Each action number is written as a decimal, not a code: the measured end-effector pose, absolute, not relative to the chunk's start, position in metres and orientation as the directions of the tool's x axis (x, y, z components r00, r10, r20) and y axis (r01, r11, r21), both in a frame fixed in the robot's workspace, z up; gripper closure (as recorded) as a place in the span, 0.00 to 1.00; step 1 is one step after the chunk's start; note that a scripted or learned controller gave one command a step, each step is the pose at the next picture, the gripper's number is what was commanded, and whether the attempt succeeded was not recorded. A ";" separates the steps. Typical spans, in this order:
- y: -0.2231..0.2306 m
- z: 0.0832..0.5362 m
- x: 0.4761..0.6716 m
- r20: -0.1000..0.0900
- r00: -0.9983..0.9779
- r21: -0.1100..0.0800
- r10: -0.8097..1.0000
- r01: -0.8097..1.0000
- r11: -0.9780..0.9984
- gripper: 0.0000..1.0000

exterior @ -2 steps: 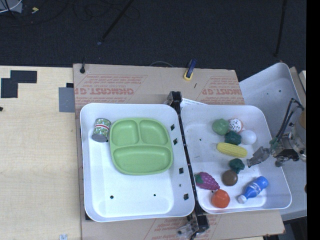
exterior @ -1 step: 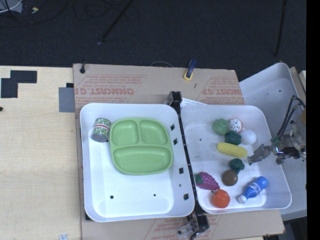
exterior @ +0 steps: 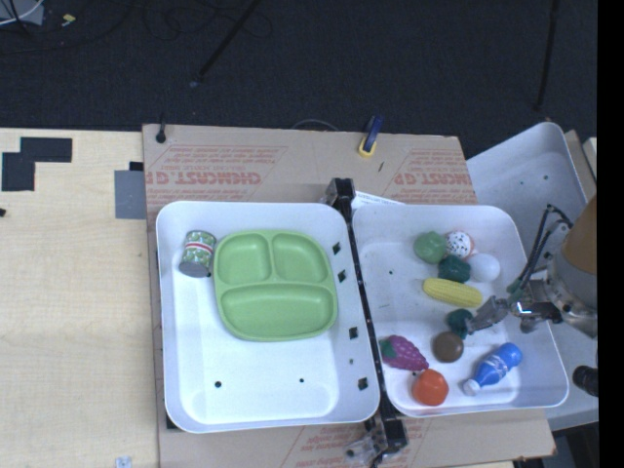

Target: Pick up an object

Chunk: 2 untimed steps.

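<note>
Gripper point(exterior: 480, 318) reaches into the right bin point(exterior: 390, 252) among toy foods — corn point(exterior: 452, 292), grapes point(exterior: 403, 353), tomato point(exterior: 430, 387) — while a green tray point(exterior: 275, 286) fills the left bin point(exterior: 253, 398).

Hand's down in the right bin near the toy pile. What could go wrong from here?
1. The hand sits among the corn cob, a dark green piece and a brown ball; it may catch two or nudge them away.
2. The blue bottle lies under the arm's path and could be knocked toward the bin wall.
</note>
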<state>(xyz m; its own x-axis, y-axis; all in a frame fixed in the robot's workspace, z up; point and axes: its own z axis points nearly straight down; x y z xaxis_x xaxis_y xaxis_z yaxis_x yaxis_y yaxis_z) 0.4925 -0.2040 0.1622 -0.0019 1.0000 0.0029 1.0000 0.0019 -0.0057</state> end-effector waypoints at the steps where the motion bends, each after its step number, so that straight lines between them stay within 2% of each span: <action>1: -0.208 0.101 0.490 0.003 -0.001 -0.005 1.000 1.000 0.001 0.00; 2: -0.206 0.087 0.490 0.002 0.000 -0.003 1.000 1.000 0.000 0.00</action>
<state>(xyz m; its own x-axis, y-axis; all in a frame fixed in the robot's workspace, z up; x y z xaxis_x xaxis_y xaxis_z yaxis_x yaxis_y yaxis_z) 0.4899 -0.2062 0.0868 0.0002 1.0000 0.0016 1.0000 -0.0002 -0.0025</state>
